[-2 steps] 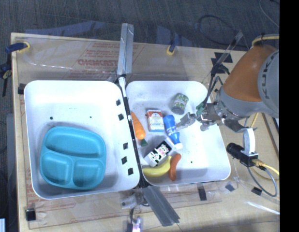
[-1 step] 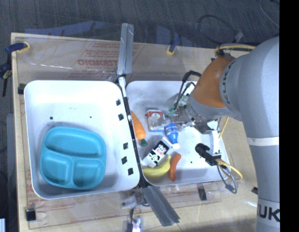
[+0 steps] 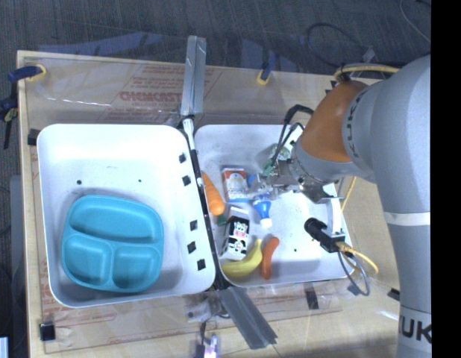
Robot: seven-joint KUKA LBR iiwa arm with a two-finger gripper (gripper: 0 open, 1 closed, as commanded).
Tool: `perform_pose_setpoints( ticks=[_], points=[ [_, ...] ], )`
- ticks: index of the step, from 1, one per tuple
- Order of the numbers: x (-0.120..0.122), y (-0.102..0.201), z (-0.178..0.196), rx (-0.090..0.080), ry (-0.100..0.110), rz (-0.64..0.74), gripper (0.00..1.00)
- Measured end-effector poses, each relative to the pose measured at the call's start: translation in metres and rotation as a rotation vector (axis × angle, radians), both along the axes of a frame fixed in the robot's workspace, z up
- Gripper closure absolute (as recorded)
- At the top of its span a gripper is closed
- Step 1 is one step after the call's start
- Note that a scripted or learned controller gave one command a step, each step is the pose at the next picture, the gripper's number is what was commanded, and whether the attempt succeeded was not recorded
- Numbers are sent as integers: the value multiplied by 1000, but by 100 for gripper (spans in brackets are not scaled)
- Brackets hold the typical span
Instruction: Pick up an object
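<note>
The right bin (image 3: 238, 134) holds several small things: an orange carrot (image 3: 213, 194) along its left wall, a red and white packet (image 3: 235, 181), a small bottle with a blue cap (image 3: 262, 209), a black and white carton (image 3: 238, 235), a yellow banana (image 3: 244, 262) and a red-orange sausage shape (image 3: 268, 256). My gripper (image 3: 274, 171) hangs low over the middle of this bin, just right of the packet and above the blue-capped bottle. The wrist hides its fingers.
The left bin (image 3: 104, 144) carries a blue divided tray (image 3: 113, 241) in its lower half. A metal divider bar (image 3: 192, 73) runs between the bins. The grey arm with its orange band (image 3: 331, 129) covers the right bin's right side.
</note>
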State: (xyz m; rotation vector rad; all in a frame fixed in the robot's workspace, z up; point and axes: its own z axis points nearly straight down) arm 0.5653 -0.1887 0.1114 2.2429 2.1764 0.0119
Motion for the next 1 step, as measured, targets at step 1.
perform_pose_setpoints(
  ticks=[1],
  points=[
    [41,67,94,10,18,-348,100]
  ],
)
